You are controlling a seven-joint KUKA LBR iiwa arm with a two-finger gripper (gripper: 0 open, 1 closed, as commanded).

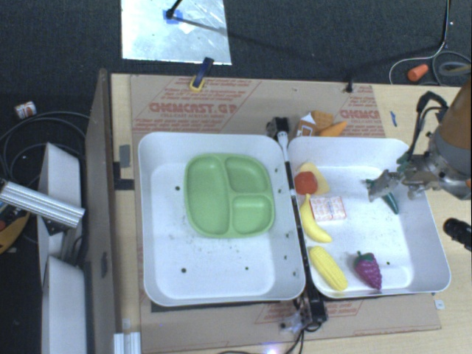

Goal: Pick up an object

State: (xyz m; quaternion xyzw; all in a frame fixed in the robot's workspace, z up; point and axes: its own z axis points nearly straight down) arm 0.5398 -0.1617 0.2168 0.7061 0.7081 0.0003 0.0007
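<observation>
The right bin [424, 268] holds a red tomato [305, 184] on a yellow piece, a white and red packet [327, 209], a banana [314, 226], a corn cob [327, 268] and a purple grape bunch [368, 269]. My gripper [386, 191] hangs over the right part of this bin, reaching in from the right. It stands well to the right of the packet. Nothing shows between its fingers.
The left bin [166, 271] carries a green divided plate [228, 195]. An orange carrot-like piece [327, 126] lies on the cardboard behind the right bin. Cables and an orange cap [418, 71] sit at the far right.
</observation>
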